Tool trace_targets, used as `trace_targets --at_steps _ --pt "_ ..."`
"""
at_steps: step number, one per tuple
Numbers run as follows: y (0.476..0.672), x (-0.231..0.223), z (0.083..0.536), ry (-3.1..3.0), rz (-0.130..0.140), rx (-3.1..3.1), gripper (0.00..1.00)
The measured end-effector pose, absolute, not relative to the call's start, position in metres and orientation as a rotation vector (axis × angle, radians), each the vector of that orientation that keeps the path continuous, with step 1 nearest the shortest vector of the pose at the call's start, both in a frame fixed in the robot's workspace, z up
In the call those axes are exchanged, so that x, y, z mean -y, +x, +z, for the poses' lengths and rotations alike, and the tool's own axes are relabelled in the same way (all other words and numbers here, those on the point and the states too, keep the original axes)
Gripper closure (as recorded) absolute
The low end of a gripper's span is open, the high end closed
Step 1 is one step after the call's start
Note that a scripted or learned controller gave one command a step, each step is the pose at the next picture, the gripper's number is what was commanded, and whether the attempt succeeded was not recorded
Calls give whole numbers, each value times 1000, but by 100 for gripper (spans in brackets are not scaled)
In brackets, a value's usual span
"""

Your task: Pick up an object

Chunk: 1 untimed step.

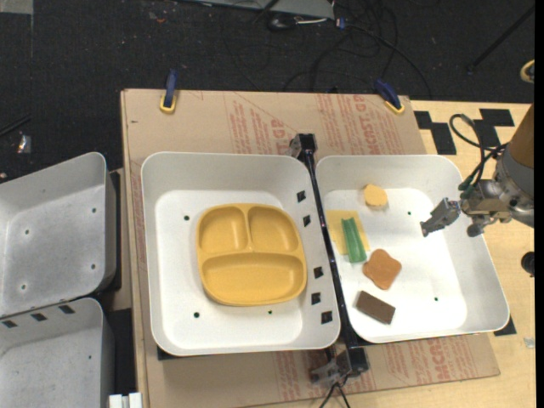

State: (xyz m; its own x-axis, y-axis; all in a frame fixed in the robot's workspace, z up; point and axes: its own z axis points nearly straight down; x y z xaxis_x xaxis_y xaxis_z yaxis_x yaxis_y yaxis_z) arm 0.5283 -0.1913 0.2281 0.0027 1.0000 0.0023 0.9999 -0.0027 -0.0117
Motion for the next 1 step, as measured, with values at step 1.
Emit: trace_targets --at_steps 1 --pt "531 191 234 -2221 1 2222 0"
